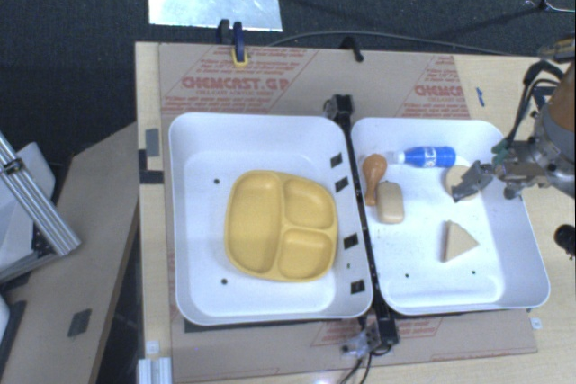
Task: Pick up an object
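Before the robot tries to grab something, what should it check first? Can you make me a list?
1. Things to grab in the right bin: ok. A blue bottle, a tan wedge, a beige block and a brown piece lie there.
2. Tool over the right bin: ok, at its right side.
3. Tool holding nothing already: cannot tell.
4. Room around the wedge: ok, it lies alone.
5. Room around the block: not ok, it touches the brown piece.
6. Yellow tray out of the way: ok, in the left bin.

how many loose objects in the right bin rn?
5 visible: blue bottle at the back, tan wedge mid-right, wooden peg and beige block by the divider, a pale round piece under the gripper, partly hidden.
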Controlling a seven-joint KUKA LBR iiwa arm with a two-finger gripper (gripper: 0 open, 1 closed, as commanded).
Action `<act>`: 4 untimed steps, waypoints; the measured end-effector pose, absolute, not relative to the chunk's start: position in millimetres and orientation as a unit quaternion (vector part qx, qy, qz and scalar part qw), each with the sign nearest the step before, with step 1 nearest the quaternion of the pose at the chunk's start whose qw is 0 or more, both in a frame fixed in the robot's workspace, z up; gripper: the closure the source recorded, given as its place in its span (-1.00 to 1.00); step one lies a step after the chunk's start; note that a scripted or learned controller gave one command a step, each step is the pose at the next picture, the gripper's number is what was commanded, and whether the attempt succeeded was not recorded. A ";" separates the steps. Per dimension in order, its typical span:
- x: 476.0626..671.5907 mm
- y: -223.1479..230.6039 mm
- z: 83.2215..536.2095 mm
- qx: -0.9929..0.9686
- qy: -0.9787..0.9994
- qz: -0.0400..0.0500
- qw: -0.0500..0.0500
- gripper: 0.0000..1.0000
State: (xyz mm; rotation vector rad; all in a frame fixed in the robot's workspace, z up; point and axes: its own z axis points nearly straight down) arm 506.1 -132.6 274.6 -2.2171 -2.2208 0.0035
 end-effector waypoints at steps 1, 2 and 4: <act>507.5 -132.6 277.6 -0.706 -0.708 -0.001 -0.001 -1.00; 503.1 -136.6 217.2 -0.707 -0.708 0.001 0.002 -1.00; 505.3 -129.3 95.6 -0.706 -0.708 -0.001 -0.002 -1.00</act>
